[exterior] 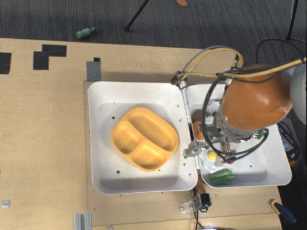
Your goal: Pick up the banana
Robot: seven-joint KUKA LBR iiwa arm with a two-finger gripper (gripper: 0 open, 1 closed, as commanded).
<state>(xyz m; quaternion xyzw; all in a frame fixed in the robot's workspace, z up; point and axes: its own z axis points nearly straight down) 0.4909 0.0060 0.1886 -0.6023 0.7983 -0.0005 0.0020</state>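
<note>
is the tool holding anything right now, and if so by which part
Cannot be told. The tool is down in the right bin, over something yellow beside a green item; the arm's wrist hides any grip.

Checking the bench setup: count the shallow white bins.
2. The left shallow white bin holds a yellow three-compartment plastic tray. The right shallow white bin lies under the grey-and-orange arm, which may hide some of its contents; a green object lies near its front edge.
</note>
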